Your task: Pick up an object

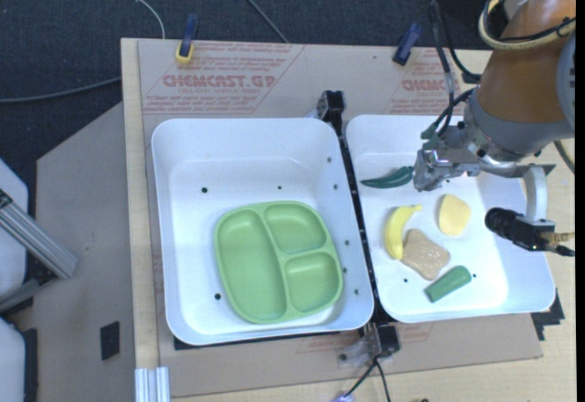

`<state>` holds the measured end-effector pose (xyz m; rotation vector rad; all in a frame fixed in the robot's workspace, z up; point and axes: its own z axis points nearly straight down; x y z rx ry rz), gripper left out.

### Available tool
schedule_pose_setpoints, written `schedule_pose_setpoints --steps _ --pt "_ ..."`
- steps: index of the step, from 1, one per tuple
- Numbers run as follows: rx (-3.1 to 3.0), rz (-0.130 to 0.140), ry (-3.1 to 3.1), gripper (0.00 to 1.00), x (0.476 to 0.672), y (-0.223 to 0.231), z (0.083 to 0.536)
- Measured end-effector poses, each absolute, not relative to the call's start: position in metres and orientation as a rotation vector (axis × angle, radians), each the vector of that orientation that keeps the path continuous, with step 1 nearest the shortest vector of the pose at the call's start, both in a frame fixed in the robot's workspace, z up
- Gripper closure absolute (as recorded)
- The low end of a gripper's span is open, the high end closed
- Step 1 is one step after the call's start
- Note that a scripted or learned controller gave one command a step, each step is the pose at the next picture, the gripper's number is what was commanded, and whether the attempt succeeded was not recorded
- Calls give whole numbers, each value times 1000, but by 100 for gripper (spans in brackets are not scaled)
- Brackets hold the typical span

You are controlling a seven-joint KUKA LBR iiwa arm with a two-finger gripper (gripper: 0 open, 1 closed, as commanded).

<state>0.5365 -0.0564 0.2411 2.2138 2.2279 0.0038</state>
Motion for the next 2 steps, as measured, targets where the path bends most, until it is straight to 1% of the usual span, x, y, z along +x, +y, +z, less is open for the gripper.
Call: schedule_pose_setpoints --steps 1,2 --pt "2215 3 2227 100 543 -12 240" --pt "2214 4 2230 100 546 53 238"
